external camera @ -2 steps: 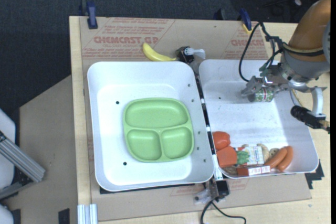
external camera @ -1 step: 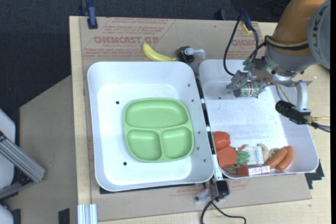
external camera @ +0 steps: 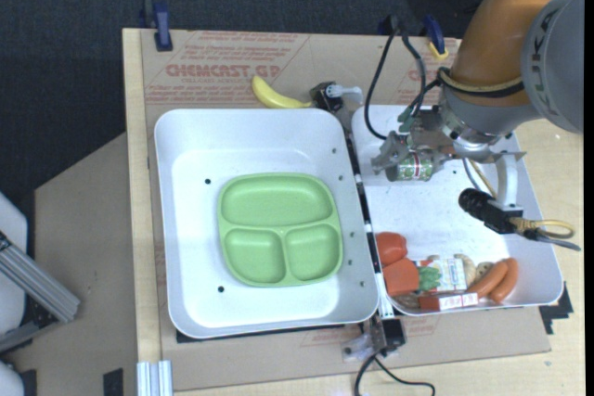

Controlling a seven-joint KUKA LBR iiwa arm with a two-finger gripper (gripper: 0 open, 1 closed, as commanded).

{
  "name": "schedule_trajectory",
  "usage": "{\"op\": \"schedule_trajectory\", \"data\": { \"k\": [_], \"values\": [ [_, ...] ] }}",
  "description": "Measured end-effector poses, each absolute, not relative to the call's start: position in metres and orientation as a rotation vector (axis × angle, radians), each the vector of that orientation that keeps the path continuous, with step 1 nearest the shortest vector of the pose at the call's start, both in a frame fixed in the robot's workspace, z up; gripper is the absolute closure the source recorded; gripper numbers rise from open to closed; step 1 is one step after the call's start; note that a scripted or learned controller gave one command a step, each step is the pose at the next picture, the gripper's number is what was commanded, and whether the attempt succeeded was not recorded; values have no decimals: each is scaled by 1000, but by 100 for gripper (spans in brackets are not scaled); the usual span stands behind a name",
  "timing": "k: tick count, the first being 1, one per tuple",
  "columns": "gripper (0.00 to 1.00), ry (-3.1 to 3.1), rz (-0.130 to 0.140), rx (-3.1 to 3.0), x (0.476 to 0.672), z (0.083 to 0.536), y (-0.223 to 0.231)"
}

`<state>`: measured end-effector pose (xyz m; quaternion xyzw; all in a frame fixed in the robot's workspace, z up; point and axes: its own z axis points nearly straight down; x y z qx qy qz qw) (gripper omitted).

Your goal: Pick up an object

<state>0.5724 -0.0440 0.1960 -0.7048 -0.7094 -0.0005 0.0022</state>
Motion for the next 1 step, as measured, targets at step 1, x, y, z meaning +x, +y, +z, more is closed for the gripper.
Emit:
{"op": "schedule_trajectory", "data": {
  "k": [1],
  "values": [
    [100, -2217, 7, -2215, 511, 199, -17]
  ]
}}
